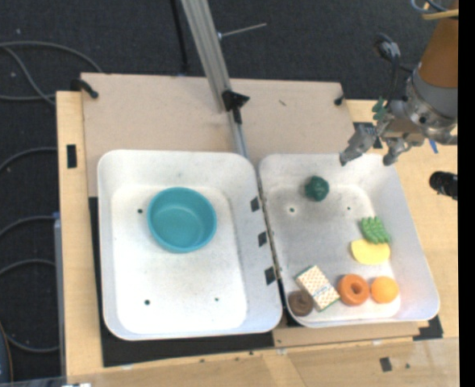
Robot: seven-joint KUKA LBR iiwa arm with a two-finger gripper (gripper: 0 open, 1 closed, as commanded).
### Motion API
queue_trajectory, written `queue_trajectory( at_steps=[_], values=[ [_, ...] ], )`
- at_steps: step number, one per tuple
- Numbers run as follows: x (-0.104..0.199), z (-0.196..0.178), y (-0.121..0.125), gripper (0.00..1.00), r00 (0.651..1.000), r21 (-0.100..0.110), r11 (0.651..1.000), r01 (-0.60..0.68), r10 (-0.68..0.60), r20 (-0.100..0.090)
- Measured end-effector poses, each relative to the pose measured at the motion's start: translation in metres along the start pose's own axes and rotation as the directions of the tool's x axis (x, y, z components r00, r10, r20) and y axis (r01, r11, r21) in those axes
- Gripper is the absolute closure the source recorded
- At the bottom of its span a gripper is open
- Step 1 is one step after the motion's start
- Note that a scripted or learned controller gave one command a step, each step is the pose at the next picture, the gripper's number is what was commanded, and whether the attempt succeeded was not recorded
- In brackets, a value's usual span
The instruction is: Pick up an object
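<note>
No readable writing or brand marks anywhere. Pincer point(370, 151) spread wide and pinching nothing, poised over the far rim of the right bin point(406, 216). Dark green ball point(317, 189) below and left of the pincer, near but apart. Farther off along the bin's near edge: yellow piece point(370, 252), orange ring point(353, 289), patterned block point(317, 287).

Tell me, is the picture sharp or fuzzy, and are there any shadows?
In the camera view the whole picture is a bit soft and grainy; the small toys, like the green ball, look smudgy. The gripper is blurry at the right bin's top edge. Light is even, with faint shadows and no strong glare on the left bin or teal bowl.
</note>
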State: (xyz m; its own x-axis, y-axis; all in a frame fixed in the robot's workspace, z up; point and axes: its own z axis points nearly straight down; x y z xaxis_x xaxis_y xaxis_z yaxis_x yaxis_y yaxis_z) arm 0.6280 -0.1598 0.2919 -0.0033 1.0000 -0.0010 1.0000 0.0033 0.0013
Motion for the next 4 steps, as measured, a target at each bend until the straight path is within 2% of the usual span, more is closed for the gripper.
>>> queue_trajectory(
  at_steps=[1,2,4],
  values=[
    [0.000,0.000,0.000,0.00,1.000,0.000,1.000,0.000,0.000,0.001],
    [-0.003,0.062,-0.006,0.00,1.000,0.007,1.000,-0.004,0.004,0.001],
    [-0.005,0.187,-0.016,0.00,1.000,0.007,1.000,-0.005,0.005,0.001]
  ],
)
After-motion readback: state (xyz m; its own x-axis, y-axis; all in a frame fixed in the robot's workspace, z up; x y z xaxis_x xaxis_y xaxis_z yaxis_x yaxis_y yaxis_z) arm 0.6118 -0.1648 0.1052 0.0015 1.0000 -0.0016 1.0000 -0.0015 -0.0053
